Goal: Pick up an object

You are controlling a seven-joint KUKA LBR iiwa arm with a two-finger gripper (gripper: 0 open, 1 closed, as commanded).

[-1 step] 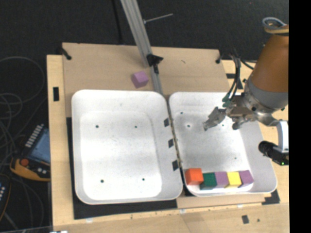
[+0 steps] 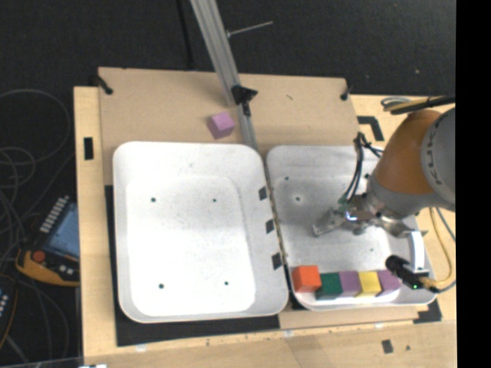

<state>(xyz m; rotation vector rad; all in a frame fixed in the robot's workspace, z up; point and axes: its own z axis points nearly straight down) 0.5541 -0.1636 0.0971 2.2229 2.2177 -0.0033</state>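
In the right bin [image 2: 307, 175], a row of small blocks lines the near edge: an orange block [image 2: 307, 277], a green block [image 2: 331, 284], a purple block [image 2: 350, 283], a yellow block [image 2: 370, 283] and another purple block [image 2: 388, 280]. My gripper [image 2: 328, 222] hangs over the middle of the right bin, above and behind the row, pointing left. Nothing shows between its fingers. The arm's orange band [image 2: 403, 159] and grey wrist cover the bin's right side.
The left bin [image 2: 192, 228] lies beside the right one. A loose purple cube [image 2: 221, 125] rests on the bench behind the left bin. A slanted metal rail [image 2: 222, 60] rises from between the bins. Cables and a handheld pendant [image 2: 54, 240] lie to the left.
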